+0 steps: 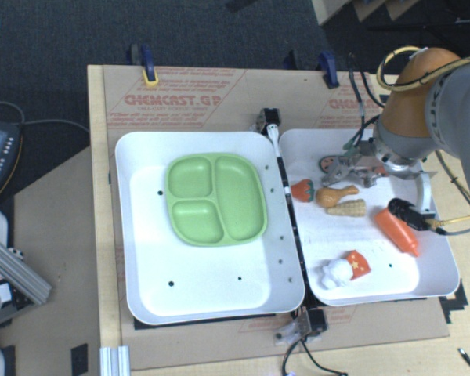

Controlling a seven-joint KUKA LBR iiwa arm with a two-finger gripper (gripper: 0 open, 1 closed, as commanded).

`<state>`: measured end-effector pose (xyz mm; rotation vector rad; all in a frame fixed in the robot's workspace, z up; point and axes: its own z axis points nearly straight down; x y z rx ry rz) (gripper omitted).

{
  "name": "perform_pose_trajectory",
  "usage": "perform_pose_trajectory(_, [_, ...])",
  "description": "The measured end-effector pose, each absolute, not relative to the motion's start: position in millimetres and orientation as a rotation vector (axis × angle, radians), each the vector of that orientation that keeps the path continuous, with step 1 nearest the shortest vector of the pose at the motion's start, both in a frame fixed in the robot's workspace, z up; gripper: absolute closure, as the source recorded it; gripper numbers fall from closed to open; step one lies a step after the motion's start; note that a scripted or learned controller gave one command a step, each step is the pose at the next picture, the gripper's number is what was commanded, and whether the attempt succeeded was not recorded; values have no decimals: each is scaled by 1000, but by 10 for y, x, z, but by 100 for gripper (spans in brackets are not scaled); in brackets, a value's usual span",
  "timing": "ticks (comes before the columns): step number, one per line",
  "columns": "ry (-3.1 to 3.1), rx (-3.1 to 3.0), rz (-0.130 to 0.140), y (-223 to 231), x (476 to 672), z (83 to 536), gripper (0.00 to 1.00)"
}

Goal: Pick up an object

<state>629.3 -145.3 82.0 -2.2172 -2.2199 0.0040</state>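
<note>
My gripper (346, 168) hangs low over the back part of the right bin (432, 276), reached in from the right below the orange wrist band. Just in front of it lie a brown drumstick-shaped toy (336, 195) and a tan ridged cone (348, 207). A small red fruit with a green top (301, 190) rests by the bin's left wall. An orange carrot (397, 230) lies to the right, and a white and red toy (345, 269) sits near the front. I see nothing lifted off the bin floor.
The left bin (141, 280) holds a green divided plate (216, 199). A black divider rail (286, 202) runs between the bins. Cables trail beside the arm at the right, near the carrot.
</note>
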Motion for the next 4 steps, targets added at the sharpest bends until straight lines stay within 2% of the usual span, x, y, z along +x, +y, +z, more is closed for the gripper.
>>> perform_pose_trajectory(1, [-2223,-2222,-1,-1458,6308,960,100])
perform_pose_trajectory(3, [-2224,-2226,-4,-1494,6230,2096,100])
perform_pose_trajectory(4, [-2225,-2224,-4,-1496,6238,2263,100])
